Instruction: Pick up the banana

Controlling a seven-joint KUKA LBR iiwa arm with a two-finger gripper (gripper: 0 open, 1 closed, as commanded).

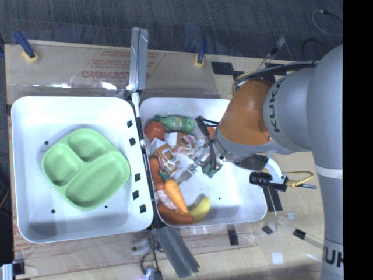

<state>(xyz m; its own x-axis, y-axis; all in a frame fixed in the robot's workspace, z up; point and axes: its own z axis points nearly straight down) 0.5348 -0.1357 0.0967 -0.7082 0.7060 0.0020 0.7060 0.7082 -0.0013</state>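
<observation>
- One relation decides the coming move: the banana (pixel 200 208) lies below the gripper (pixel 208 163) in the camera view, toward the near wall of the right bin (pixel 247 212), and only slightly to its left.
- One bare stretch of bin floor separates the two; they are near but not touching.
- Long axis of the banana, as far as it shows, runs on a slant from lower left to upper right, its upper end curving up. Its lower left part is tucked behind a carrot (pixel 175 195) and a red sausage-like piece (pixel 173 216), so only the yellow right end is free.
- Fingers of the gripper are hard to read: the dark tips sit over a crumpled snack packet (pixel 173 154), and I cannot tell whether they are apart or together. Nothing yellow shows between them.
- Judging from this, the arm would need to travel toward the near wall and come down on the banana's exposed right end, with the fingers set across that slanted axis.
- Crowding is the risk: the carrot touches the banana's left side and may get caught too.
</observation>
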